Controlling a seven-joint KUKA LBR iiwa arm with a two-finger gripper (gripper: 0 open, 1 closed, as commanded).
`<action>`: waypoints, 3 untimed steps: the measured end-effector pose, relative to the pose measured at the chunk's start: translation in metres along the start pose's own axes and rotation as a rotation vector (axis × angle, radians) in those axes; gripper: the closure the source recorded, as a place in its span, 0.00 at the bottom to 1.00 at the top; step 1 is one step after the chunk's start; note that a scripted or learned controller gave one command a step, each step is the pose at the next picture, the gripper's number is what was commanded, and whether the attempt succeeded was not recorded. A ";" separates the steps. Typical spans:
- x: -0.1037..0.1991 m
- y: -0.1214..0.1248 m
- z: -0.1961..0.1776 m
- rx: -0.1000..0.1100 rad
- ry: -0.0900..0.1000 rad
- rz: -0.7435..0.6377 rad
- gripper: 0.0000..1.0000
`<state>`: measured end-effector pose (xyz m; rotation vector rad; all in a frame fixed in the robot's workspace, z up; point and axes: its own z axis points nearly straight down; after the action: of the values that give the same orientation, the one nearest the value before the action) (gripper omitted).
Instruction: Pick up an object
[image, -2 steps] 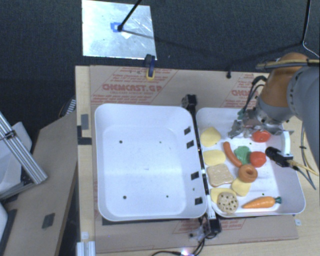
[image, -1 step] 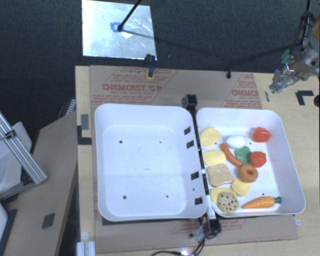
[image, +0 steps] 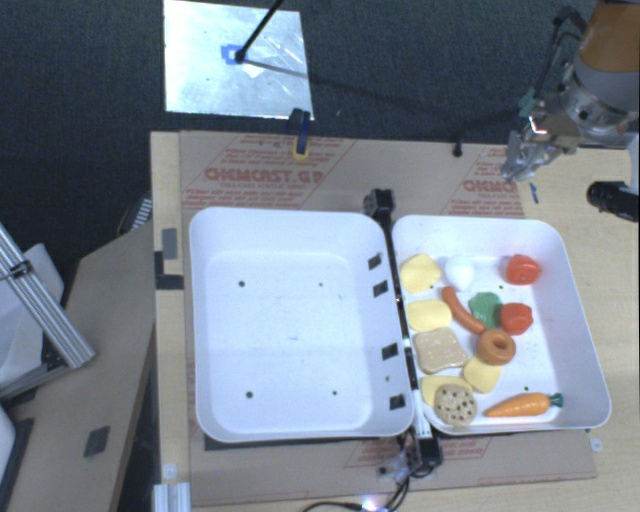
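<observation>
While the arm hangs back at the far right, everything worth picking sits in the right-hand shallow white plastic bin (image: 575, 300). Nearest the front rim of that bin lies an orange toy carrot with a green stub (image: 520, 404), and just left of it a round chocolate-chip cookie (image: 455, 405) rests by the front left corner. Behind the cookie comes a pale yellow chunk (image: 483, 375), then a tan square slice of toy bread (image: 440, 349) and a brown ring doughnut (image: 496, 346) beside it. Farther in, a yellow block (image: 428, 315) lies against the divider side, an orange sausage (image: 462, 308) slants between it and a green leafy piece (image: 485, 304), and a red tomato-like ball (image: 516, 317) touches that green piece on its right. Toward the back wall sit another yellow lump (image: 420, 272), a small white egg shape (image: 460, 271) and a second red-orange ball (image: 521, 268). The left-hand white bin (image: 215, 300) lies alongside, joined at a black hinge strip (image: 395, 310). Beyond both bins, over the printed cardboard sheet (image: 270, 170), the grey metal gripper (image: 522, 160) hovers well apart from the toys, outside the right bin's far rim, under the orange-banded wrist (image: 610, 40). Its tips look bunched close together with nothing between them.
</observation>
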<state>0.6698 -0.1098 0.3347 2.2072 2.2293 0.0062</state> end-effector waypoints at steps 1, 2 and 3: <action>0.058 0.000 0.020 0.004 0.002 0.001 1.00; 0.133 -0.007 -0.031 -0.002 0.001 -0.001 1.00; 0.171 -0.018 -0.072 0.000 0.002 0.001 1.00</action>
<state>0.6495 0.0606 0.4070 2.2097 2.2290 0.0091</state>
